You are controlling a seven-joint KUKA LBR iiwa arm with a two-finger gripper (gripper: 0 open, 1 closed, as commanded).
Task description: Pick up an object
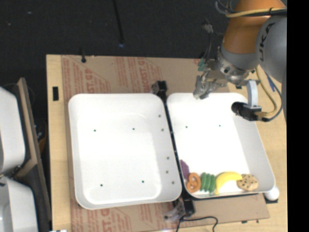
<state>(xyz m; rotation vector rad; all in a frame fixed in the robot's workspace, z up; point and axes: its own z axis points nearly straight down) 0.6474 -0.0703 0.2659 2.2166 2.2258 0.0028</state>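
The robot arm [270, 28] comes in from the top right. It is grey, with a big orange band [248, 21] just above the wrist. The arm bends down and points to the left. Its hand [202, 92] hangs low at the end, with its tips pointing down. Wires loop around the wrist. The hand is small and dark here, and nothing shows between its tips.

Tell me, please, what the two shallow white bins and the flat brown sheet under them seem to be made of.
The left white bin and the right white bin look like moulded plastic, smooth and slightly glossy: rounded corners, soft light reflections. The brown sheet looks like matte cardboard, judging by its dull tan colour and red printing, though this is not certain.
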